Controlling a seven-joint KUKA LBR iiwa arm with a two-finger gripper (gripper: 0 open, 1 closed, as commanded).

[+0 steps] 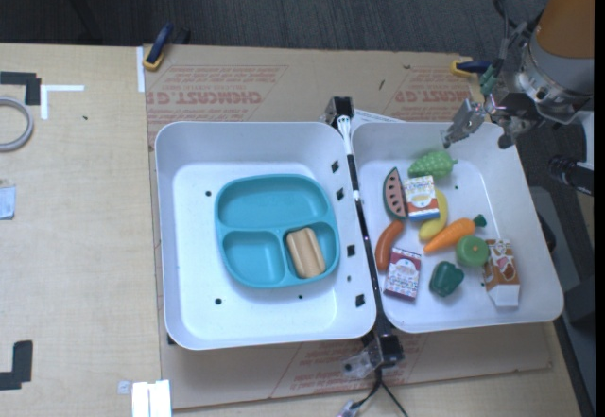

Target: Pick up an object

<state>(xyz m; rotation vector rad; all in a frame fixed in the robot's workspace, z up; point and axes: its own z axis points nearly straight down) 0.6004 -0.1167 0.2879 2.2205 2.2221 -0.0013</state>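
Note:
The right bin (526, 183) holds several toy foods: a green leafy bunch (432, 163), a watermelon slice (393, 193), a small box (421, 197), a banana (438, 220), a carrot (453, 234), an orange sausage (388, 243), a red box (404, 273), a green pepper (446, 280) and a carton (502, 273). My gripper (483, 130) hangs above the bin's far edge, just up and right of the green bunch. Its fingers stand open with nothing between them.
The left bin (180, 217) carries a teal divided plate (246, 212) with a bread roll (304, 251) in its lower right compartment. Brown cardboard (227, 89) lies under both bins. A clip (339, 109) joins the bins at the far edge.

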